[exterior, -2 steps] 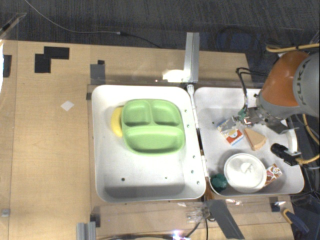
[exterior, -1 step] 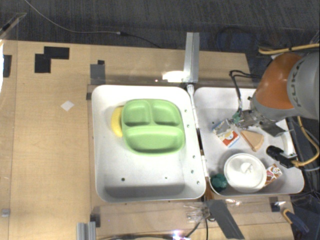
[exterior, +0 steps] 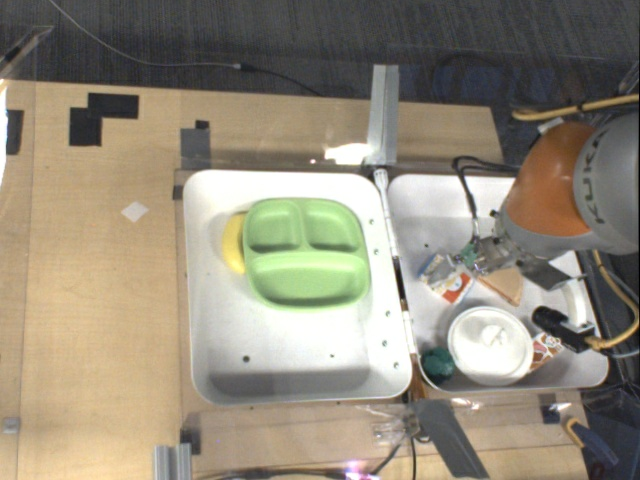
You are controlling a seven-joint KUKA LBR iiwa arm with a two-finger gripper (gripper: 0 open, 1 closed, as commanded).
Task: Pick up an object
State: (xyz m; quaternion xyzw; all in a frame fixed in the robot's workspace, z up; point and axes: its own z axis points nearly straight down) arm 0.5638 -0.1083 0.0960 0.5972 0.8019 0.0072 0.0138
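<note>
Camera view: gripper [exterior: 487, 255] fingertips indistinct.

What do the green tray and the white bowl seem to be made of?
The green tray looks like molded plastic with a matte finish: even color, rounded compartments, soft edges. The white bowl could be plastic or glazed ceramic; its smooth, bright surface with a faint sheen leaves this open.

A single fixed camera looks down at a slant on the pale wooden worktop [exterior: 90, 298]. Both shallow white bins [exterior: 290, 368] fit in frame, from moderate height.
</note>
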